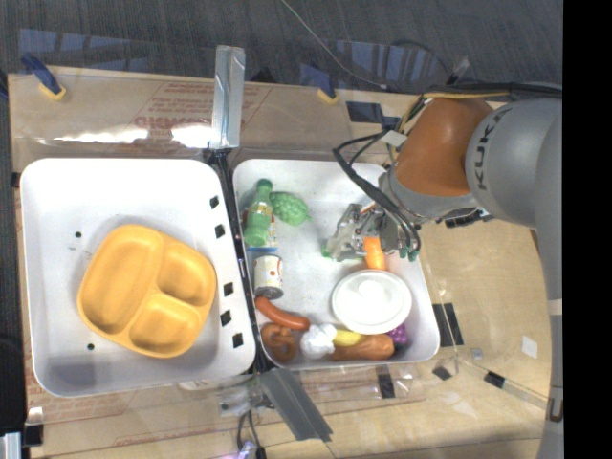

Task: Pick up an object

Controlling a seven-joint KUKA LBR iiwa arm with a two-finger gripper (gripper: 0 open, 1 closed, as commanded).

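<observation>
The orange carrot (374, 253) stands on end right under the gripper (368, 232) in the right bin (316, 175) — it looks pinched there, but whether the gripper truly grips it I cannot tell. Just below the gripper sits the white bowl (372, 300), close enough to crowd a lift. Left of the gripper lie the green broccoli (290, 207) and the bottle (258, 218); further left, the yellow tray (145, 290) fills the other bin.

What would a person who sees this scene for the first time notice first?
The yellow tray lies alone in the left bin. The right bin is crowded with toy food around a white bowl. The grey arm reaches in from the right, its gripper low over that bin.
</observation>
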